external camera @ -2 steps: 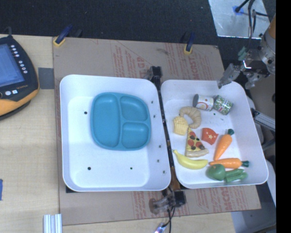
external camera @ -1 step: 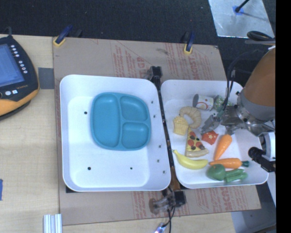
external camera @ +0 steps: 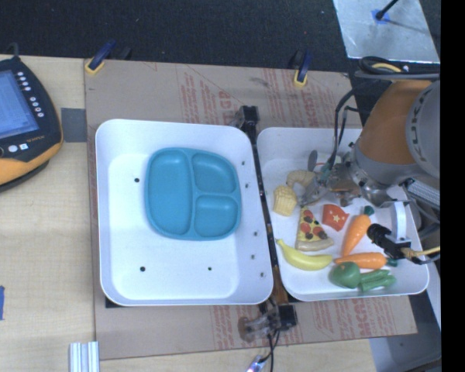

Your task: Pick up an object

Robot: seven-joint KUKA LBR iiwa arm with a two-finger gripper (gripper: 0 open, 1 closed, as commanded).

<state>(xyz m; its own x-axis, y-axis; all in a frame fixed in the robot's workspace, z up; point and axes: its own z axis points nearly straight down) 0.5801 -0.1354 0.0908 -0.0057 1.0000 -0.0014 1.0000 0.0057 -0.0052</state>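
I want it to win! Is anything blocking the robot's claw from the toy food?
Nothing visible does. The gripper is low in the right bin, among the food, beside the corn and above the pizza slice.

A divided plate (external camera: 192, 193) lies in the left bin (external camera: 116, 277). At its 3 o'clock, the right bin (external camera: 283, 142) holds a banana (external camera: 302, 257), pizza slice (external camera: 313, 230) and carrot (external camera: 355, 233).

Left bin (external camera: 124, 142): blue divided plate (external camera: 192, 193).
Right bin (external camera: 283, 142): toy corn (external camera: 284, 200), pizza slice (external camera: 313, 229), banana (external camera: 302, 257), carrots (external camera: 355, 233).
Gripper (external camera: 323, 184): low over the right bin, beside the corn.
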